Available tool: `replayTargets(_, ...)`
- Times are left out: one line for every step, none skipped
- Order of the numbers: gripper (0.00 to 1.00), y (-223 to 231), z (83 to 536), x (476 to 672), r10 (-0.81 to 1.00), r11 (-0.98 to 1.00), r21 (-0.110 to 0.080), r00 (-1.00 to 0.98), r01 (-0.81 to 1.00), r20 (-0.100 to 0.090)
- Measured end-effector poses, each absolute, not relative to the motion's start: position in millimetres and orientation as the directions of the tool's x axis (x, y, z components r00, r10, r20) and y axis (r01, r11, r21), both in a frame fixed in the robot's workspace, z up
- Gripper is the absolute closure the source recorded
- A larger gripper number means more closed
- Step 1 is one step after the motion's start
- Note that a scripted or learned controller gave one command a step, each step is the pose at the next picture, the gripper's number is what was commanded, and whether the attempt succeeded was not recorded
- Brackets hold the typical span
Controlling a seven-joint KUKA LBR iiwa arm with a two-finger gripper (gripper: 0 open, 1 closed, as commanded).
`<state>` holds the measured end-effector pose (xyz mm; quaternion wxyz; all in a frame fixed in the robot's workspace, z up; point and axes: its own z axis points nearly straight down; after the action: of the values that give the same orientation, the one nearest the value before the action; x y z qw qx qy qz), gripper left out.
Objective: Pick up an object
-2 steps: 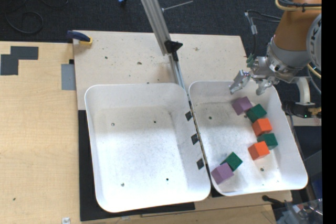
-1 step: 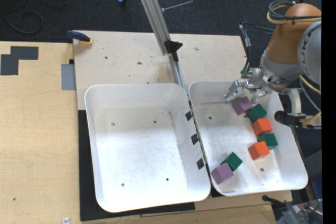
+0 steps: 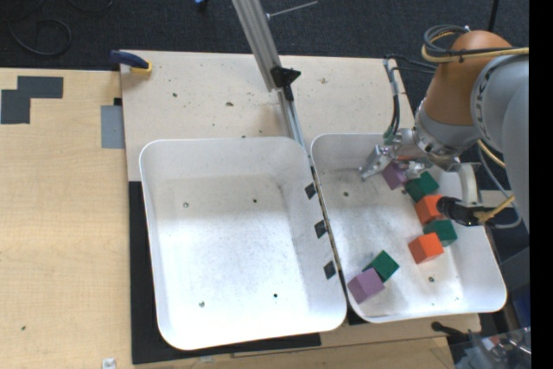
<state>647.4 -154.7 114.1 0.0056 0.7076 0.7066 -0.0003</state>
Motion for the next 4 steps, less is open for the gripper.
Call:
replayTargets(1.0, -155, 127, 648.5, 1.0, -0.005, 0.011, 0.005, 1.0, -0.006)
replayTargets(1.0, -150, 189, 649.1, 1.0, 0.001, 0.004, -0.001, 1.0, -0.001)
replayTargets(1.0, -152, 207, 649.3, 1.0, 0.0, 0.001, 0.0, 1.0, 0.0)
replayTargets(1.0, -101, 200, 633.2, 1.0, 0.004, -0.005, -0.004, 1.0, 0.003)
